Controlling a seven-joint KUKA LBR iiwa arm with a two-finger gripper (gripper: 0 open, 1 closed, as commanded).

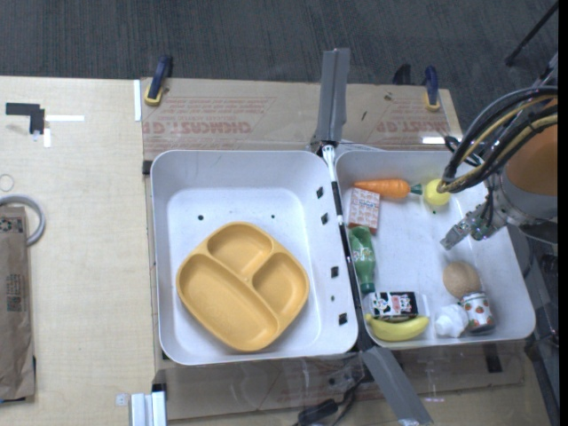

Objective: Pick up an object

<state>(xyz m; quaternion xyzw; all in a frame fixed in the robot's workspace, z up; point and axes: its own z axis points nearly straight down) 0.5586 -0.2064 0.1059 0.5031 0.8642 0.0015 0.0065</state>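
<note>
The right bin [408,247] holds several small items. An orange carrot [383,187] and a yellow round toy [436,194] lie at its far end. A pink-and-white packet [362,209] and a green pouch [361,254] lie along its left wall. At the near end sit a black-and-white carton [394,304], a banana [398,327], a brown round object [461,279] and a small can [477,312] beside a white lump [449,323]. My gripper [464,230] hangs over the bin's right side, just above the brown round object and apart from it, with nothing seen in it.
The left bin [177,238] holds a yellow divided plate [242,285]. A grey divider post [333,96] rises between the bins at the back. Cables [484,145] loop from the arm over the right bin's far corner. A brown bag [13,300] lies on the bench at far left.
</note>
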